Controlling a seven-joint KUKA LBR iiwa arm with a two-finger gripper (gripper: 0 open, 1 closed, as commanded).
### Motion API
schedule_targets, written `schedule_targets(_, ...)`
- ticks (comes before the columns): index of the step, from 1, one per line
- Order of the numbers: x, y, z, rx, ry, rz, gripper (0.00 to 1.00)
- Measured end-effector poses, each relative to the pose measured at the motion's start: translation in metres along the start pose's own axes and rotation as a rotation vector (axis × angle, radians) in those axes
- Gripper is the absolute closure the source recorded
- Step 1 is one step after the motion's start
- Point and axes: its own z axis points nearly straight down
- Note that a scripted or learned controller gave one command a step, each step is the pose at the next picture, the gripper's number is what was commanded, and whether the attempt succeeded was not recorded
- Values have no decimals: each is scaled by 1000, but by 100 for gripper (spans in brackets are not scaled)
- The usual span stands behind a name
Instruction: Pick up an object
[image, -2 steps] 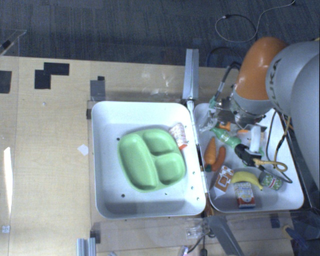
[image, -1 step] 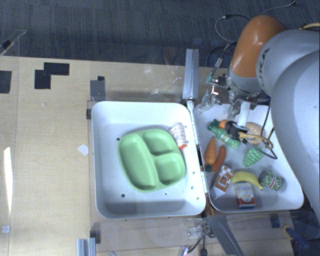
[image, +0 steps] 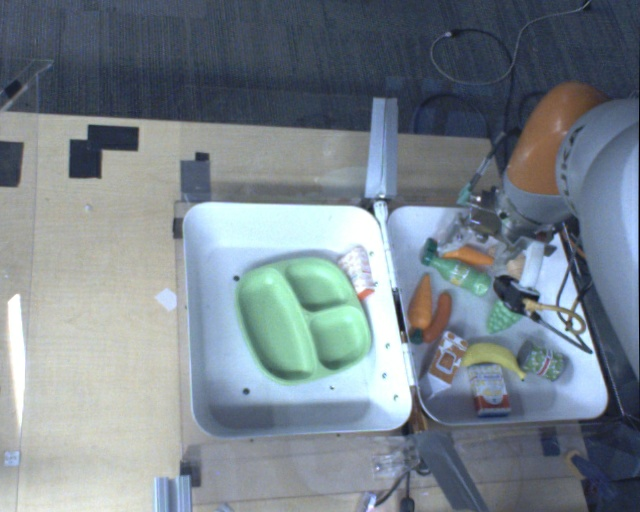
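The right bin (image: 590, 395) holds several small items. A green bottle (image: 456, 273) lies near its back, with an orange piece (image: 470, 256) just behind it. Two carrots (image: 421, 303) (image: 440, 316) lie by the left wall. Toward the front are a banana (image: 496, 357), a juice box (image: 488, 390), a small carton (image: 447, 357) and a green can (image: 542, 363). A green mesh piece (image: 503, 316) lies mid-bin. My gripper (image: 478, 236) hangs low over the bin's back, right above the bottle and the orange piece. Nothing is visibly held.
The left bin (image: 215, 400) holds a green divided plate (image: 303, 318) and a small red-and-white packet (image: 357, 270) by its right wall. A metal divider post (image: 381, 150) stands between the bins at the back. Black cables (image: 545, 310) trail along the right bin's right side.
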Motion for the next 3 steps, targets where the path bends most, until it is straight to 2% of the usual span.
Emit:
schedule_targets(1, -13, -31, 37, -7, 2, -26, 0)
schedule_targets(2, -56, -8, 23, -4, 0, -322, 0)
schedule_targets(3, -55, -8, 12, -1, 1, -324, 100)
